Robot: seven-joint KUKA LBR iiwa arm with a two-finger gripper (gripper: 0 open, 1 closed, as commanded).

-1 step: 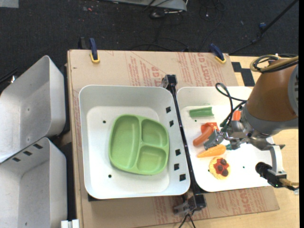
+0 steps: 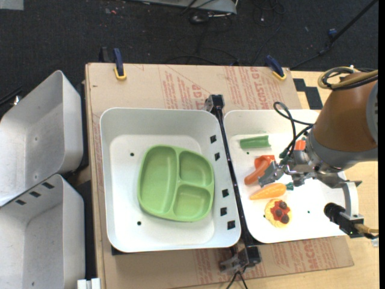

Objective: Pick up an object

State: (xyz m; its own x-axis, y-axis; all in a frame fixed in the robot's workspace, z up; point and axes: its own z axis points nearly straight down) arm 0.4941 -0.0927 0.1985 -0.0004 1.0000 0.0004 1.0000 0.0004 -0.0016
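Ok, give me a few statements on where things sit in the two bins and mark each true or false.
1. The green divided plate lies in the left bin. True.
2. The orange carrot lies in the left bin. False: it lies in the right bin.
3. The green piece lies farther up the bin than the carrot. True.
4. The yellow tart with red berries sits on the plate. False: it sits on the right bin's floor, below the carrot.
5. The hand hangs over the right bin. True.

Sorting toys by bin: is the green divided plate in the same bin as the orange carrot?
No, the green divided plate lies in the left bin, the carrot in the right bin.
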